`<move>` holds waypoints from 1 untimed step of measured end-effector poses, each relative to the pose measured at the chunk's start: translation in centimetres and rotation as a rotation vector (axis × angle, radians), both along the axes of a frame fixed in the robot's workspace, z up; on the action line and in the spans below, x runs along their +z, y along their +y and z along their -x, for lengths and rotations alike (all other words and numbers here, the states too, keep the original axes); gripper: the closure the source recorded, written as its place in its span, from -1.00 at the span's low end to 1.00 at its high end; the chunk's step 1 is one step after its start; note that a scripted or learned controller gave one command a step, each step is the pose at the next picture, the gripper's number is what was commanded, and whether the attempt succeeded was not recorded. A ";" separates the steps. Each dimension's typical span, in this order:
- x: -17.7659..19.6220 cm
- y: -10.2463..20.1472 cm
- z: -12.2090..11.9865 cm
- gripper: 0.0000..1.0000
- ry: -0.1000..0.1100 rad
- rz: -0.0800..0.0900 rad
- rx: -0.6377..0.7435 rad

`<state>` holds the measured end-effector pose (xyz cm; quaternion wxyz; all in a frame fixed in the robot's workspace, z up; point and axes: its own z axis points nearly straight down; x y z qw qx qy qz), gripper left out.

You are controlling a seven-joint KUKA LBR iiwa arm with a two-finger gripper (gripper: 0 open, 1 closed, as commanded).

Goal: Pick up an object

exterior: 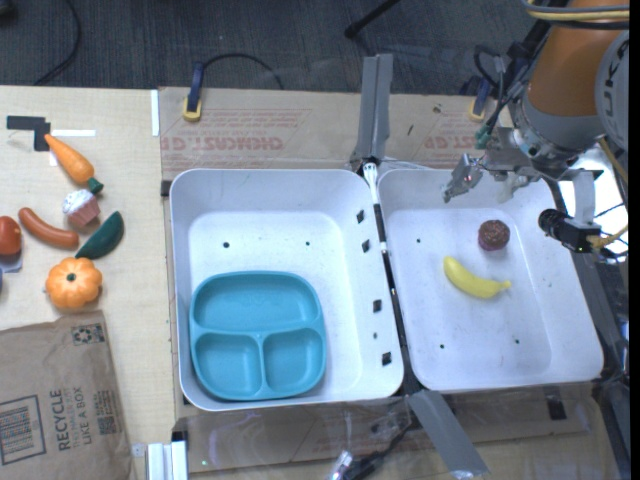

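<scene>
Bench: left bin holds blue tray; right bin holds banana, maroon ball. Gripper state unclear.

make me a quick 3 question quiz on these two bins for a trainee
1. True or false: the banana lies in the same bin as the blue tray.
2. Which bin is the gripper over? A) left bin B) right bin C) neither
3. What small dark red thing sits just above the banana in the picture?

Key: 1. False; the tray is in the left bin, the banana in the right. 2. B, over its far left corner. 3. A round dark red ball-like toy, apart from the banana.
</scene>
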<state>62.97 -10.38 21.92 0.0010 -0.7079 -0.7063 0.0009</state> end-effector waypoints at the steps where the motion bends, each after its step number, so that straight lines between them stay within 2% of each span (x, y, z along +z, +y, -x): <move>1: -11.8 -10.2 3.2 -1.00 -0.002 -0.001 -0.274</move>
